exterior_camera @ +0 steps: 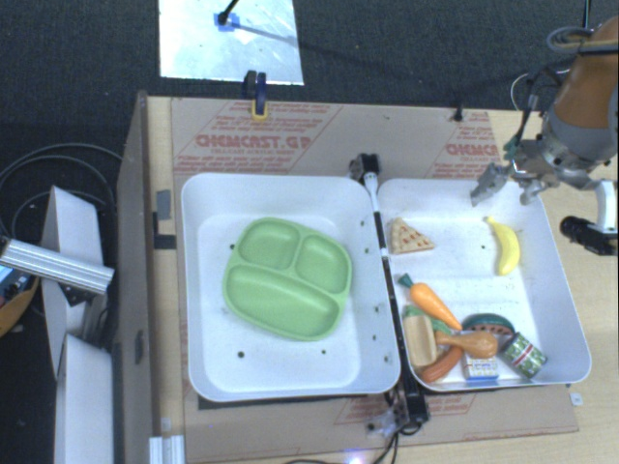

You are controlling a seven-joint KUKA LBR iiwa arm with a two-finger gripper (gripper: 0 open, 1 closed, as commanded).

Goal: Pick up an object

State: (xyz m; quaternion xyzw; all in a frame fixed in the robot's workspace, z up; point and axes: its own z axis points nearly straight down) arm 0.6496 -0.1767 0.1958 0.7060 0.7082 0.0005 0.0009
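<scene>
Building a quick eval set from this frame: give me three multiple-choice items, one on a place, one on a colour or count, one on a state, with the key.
1. Where does the banana lie?
A. In the left bin
B. In the right bin
C. On the cardboard

2. What colour is the divided plate?
A. Green
B. Blue
C. Red

3. How is the gripper placed?
A. Clamped on the banana
B. Pressed on the plate
C. Fingers spread, above the far edge of the right bin, holding nothing

Key: 1 B, it lies on the right bin's white floor. 2 A, the plate is pale green. 3 C, the two fingers stand apart with nothing between them.
</scene>
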